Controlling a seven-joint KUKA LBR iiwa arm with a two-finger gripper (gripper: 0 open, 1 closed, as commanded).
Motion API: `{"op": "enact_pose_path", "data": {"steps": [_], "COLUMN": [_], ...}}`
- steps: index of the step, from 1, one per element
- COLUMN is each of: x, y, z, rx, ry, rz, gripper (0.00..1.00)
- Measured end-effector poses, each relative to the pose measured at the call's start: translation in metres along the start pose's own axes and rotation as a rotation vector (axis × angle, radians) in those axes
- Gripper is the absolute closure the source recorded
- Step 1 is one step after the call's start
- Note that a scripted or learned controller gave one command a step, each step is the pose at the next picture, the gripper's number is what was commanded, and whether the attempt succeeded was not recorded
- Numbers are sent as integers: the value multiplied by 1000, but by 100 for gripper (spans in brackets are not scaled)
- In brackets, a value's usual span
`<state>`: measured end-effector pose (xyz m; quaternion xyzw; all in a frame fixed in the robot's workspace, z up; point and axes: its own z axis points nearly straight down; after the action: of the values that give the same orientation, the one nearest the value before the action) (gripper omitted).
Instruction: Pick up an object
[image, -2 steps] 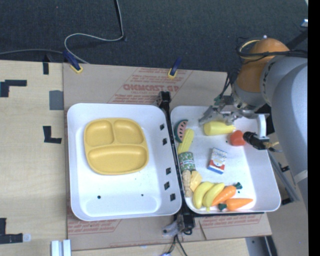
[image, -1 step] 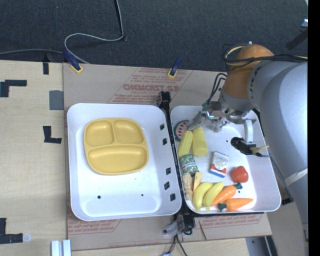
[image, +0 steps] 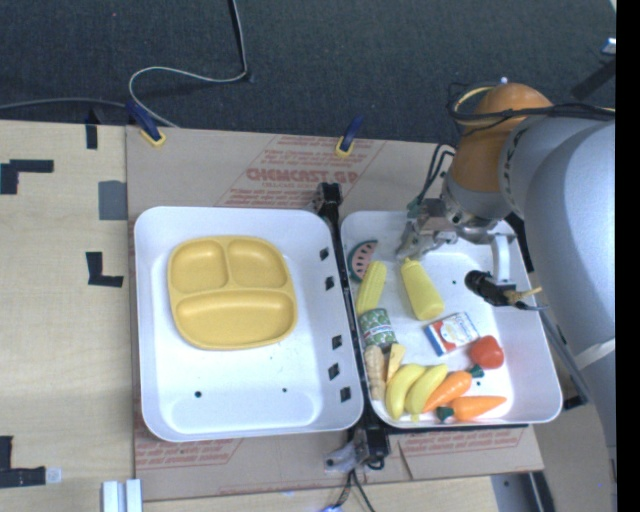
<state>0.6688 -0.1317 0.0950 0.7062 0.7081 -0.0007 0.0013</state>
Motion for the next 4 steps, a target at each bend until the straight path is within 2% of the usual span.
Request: {"op": "enact_pose_path", "data": {"steps": [1, 2, 3, 4], "x": [0, 29, 27, 17], "y": [0, -1, -59, -129], "z": [0, 9, 9, 9], "rx": [0, 0, -4, -1], "ry": [0, -7, -3, 1], "rz": [0, 5, 4, 3], "gripper": [0, 0, 0, 0]}}
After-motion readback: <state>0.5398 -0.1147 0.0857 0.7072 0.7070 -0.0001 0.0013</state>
